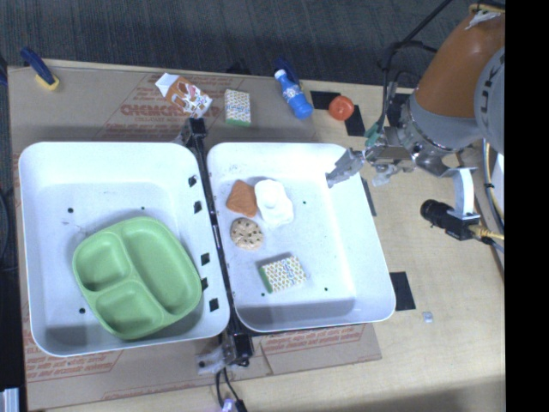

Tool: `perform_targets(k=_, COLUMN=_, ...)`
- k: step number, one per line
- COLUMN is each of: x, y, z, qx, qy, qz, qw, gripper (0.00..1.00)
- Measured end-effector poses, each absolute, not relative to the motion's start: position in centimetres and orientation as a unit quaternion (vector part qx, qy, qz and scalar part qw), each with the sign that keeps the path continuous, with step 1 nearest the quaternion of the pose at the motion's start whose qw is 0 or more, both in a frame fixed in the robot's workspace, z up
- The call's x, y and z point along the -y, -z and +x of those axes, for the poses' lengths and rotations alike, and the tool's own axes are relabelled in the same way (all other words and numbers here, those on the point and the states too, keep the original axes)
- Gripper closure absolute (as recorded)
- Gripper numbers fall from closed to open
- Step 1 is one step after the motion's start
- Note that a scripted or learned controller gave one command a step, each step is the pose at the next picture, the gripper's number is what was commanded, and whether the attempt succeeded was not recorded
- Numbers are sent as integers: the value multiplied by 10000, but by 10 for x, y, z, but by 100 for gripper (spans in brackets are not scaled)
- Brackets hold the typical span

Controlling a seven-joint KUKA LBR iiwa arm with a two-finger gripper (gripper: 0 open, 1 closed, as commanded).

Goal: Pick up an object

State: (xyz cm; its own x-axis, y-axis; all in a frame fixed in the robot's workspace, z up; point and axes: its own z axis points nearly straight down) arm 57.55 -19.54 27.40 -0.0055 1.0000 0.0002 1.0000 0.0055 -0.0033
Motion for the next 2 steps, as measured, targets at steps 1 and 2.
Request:
perform_targets(k=1, x=207, y=-120, z=509, qx=7091, qy=-19, qz=-7051, qw=33, gripper=0)
perform_targets(k=2, x=153, y=-96, z=479, qx=7094, qy=18, qz=-7048, qw=-37, gripper=0)
